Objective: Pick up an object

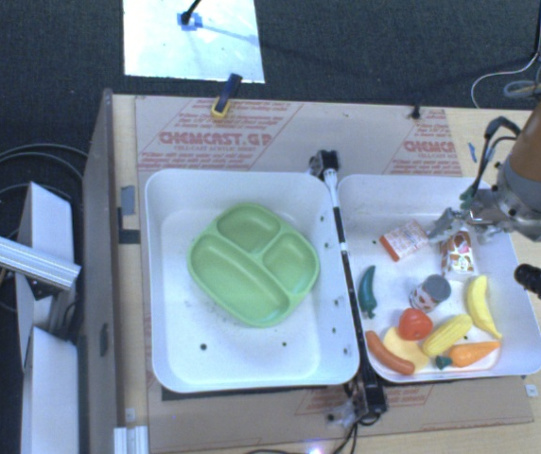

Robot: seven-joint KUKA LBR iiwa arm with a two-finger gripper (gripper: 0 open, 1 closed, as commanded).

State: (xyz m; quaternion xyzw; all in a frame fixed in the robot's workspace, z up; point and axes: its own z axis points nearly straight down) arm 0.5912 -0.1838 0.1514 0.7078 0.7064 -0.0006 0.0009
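Hot dog (390,353) at R bin front, snack packet (458,253) just below fingers (462,218), grip state unclear

A divided plate (253,263) lies in the left bin (171,206); toy foods (441,315) crowd the right bin (526,348).

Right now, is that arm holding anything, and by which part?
Cannot tell. The gripper sits low in the right bin, beside an orange packet and a red-and-white packet.

A green divided plate (253,264) lies in the left bin (171,348). On the worktop (280,126) at twelve o'clock sits a yellow-and-blue clip (225,97); cables (6,192) coil at nine o'clock.
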